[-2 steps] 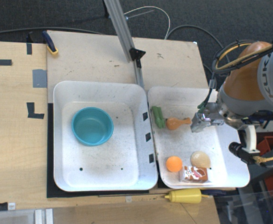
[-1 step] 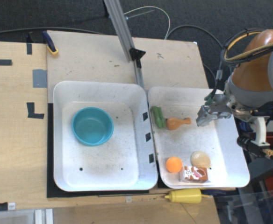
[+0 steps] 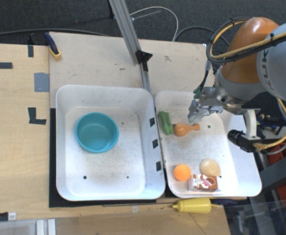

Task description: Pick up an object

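Note:
My gripper [image 3: 194, 118] hangs over the back half of the right bin [image 3: 241, 173], its tips just above a small tan pear-shaped toy [image 3: 184, 129] that lies on the bin floor. A green pickle-like piece [image 3: 165, 122] lies to the toy's left, against the bin's left wall. Toward the front of the same bin are an orange ball [image 3: 182, 172], a beige rounded object [image 3: 210, 167] and a small red and white packet [image 3: 203, 182]. A teal bowl [image 3: 97, 132] stands in the left bin [image 3: 67, 177].
A yellow bottle-like object [image 3: 194, 206] lies on the bench in front of the right bin. A slanted metal pole [image 3: 128, 28] rises from the back between the bins. Cables loop behind the right bin, beside the arm.

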### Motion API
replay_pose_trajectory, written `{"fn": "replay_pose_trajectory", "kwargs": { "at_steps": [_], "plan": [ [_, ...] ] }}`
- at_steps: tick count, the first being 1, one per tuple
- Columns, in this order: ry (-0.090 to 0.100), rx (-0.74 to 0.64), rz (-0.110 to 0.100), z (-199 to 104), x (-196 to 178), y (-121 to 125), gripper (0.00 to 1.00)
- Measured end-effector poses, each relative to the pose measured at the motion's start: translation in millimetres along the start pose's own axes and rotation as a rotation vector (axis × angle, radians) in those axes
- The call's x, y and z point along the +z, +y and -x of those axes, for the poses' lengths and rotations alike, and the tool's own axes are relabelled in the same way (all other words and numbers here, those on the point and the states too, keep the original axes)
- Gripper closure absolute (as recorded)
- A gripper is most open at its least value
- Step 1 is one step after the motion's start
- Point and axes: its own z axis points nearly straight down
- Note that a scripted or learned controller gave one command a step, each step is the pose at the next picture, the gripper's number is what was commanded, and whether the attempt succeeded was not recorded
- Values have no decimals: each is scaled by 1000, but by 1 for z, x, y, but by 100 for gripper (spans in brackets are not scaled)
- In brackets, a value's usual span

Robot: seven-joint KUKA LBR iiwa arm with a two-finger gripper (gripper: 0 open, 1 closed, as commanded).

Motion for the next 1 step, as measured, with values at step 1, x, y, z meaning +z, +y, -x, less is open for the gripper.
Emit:
{"fn": "replay_pose_trajectory", "kwargs": {
  "at_steps": [1],
  "plan": [
    [-1,0,-1,-53,10,31,100]
  ]
}}
